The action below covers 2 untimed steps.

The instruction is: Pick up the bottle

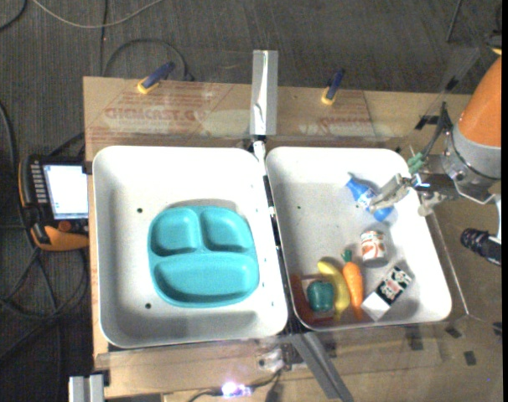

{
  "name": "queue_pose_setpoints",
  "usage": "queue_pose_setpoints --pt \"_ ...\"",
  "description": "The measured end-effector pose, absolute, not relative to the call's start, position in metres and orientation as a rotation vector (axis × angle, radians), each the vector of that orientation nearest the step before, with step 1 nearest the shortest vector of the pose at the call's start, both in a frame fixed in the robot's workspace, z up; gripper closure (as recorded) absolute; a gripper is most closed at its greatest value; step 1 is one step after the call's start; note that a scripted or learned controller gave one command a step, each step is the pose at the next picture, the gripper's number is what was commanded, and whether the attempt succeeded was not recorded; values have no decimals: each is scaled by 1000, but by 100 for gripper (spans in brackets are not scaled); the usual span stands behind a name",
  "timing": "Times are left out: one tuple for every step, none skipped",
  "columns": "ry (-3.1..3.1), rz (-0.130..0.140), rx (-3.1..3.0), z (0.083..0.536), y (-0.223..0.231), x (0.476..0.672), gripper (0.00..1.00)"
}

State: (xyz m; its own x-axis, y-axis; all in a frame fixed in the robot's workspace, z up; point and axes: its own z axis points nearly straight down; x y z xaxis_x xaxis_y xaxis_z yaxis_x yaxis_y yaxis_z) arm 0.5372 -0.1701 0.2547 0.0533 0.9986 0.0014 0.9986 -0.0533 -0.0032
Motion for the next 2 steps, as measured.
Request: queue_pose_setpoints --pt "-2318 6 -2119 194 -201 598 0" --pt "-2117 6 -2321 254 -220 623 0"
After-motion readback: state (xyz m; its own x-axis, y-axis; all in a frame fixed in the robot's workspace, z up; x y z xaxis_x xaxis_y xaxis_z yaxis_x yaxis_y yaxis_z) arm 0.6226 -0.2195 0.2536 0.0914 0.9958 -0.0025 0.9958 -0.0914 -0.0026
